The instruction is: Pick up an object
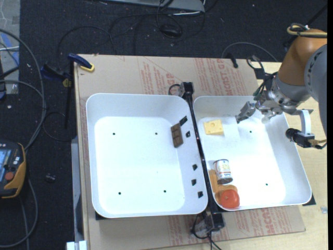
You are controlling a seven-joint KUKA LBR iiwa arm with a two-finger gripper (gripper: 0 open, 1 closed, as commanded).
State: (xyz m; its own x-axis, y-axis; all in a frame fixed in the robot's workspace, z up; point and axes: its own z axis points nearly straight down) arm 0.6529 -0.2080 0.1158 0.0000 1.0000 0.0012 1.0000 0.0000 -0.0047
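Note:
In the right bin, a yellow cheese-like block lies near the back left. A small can lies toward the front left, beside an orange strip, and a red tomato-like ball sits at the front left corner. The left bin has a brown chocolate bar against its right wall. My gripper hangs over the back of the right bin, to the right of the cheese block, with nothing visibly between its fingers.
The two bins meet at a black divider with clips. A cardboard sheet lies under both. Cables run across the dark floor behind the bench, and a blue and yellow clamp sits at the cardboard's back left corner.

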